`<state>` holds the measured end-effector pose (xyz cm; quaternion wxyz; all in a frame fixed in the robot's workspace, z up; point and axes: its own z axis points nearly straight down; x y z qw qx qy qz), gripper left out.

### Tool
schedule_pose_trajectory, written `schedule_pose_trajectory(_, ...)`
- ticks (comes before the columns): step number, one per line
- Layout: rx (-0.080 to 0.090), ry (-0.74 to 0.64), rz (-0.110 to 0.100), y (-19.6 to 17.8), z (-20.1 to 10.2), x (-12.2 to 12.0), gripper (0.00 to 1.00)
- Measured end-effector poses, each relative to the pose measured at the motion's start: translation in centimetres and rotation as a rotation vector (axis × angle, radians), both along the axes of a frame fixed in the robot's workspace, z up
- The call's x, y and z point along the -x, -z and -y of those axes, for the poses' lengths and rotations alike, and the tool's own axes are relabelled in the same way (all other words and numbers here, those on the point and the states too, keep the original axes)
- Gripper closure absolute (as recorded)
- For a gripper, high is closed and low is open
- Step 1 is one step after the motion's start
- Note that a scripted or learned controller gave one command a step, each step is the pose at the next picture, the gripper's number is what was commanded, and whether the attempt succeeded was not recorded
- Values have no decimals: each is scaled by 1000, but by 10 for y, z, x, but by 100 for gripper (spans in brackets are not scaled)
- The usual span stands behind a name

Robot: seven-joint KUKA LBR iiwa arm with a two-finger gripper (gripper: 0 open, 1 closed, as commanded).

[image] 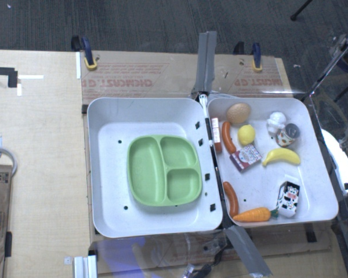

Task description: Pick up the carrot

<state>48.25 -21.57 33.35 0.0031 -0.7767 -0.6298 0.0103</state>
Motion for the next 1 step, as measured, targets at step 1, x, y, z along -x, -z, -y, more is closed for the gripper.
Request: schedule_pose_trajectory(1,-7,-77,18,-108,-23,-34,100)
